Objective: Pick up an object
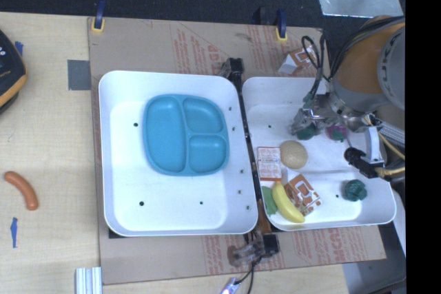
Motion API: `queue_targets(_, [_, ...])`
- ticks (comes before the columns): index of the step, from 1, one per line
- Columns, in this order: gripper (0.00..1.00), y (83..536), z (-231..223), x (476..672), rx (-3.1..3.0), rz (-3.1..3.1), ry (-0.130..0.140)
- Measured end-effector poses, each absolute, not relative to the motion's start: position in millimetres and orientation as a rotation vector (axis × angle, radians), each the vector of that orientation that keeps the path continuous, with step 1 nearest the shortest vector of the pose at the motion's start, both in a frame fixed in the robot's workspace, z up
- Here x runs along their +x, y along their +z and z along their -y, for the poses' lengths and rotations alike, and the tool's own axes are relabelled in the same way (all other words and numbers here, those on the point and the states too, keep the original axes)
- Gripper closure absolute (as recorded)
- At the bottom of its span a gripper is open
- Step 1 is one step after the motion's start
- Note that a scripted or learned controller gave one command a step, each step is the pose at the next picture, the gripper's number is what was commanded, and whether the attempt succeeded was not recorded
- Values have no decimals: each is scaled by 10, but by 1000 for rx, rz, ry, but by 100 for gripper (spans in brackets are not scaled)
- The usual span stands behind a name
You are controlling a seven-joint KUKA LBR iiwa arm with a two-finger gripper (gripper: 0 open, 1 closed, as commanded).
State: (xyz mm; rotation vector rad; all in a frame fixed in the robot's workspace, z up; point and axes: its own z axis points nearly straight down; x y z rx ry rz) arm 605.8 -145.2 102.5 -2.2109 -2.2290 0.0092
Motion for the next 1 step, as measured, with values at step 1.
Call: queue_targets(1, [100, 1931, 681, 6223, -2215, 2227, 0])
